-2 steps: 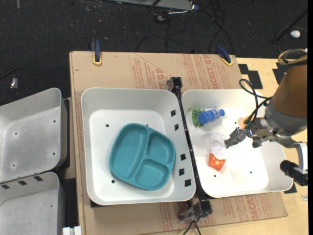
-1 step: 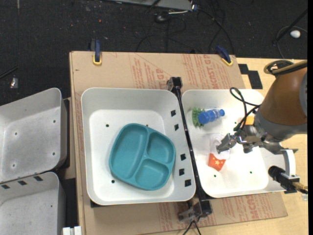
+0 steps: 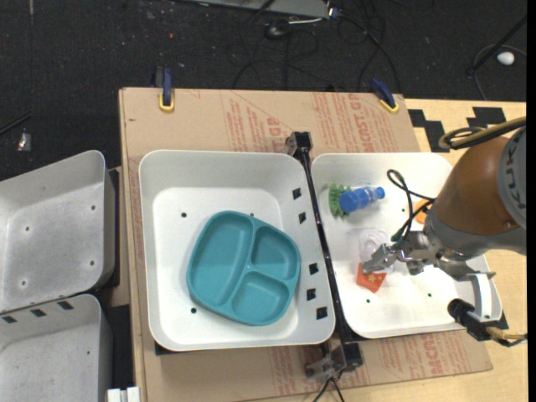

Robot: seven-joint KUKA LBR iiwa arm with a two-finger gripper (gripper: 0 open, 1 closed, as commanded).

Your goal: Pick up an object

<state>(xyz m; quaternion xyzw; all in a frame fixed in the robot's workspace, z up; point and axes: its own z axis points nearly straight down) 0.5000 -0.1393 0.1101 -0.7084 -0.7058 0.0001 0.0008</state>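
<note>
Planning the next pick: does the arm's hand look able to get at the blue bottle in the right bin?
Probably yes. The blue bottle lies uncovered in the right bin, and the hand hovers close below it in the camera view, over a red object.

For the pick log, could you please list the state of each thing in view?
Teal divided plastic plate: flat in the left white bin.
Blue plastic bottle: lying on its side in the right white bin.
Small red object: lying by the gripper.

At the frame's centre left a teal divided plate point(image 3: 244, 267) lies in the left bin point(image 3: 159, 174), while the gripper point(image 3: 379, 260) reaches a red object point(image 3: 371, 278) in the right bin point(image 3: 419, 321), below a blue bottle point(image 3: 362, 198).
</note>
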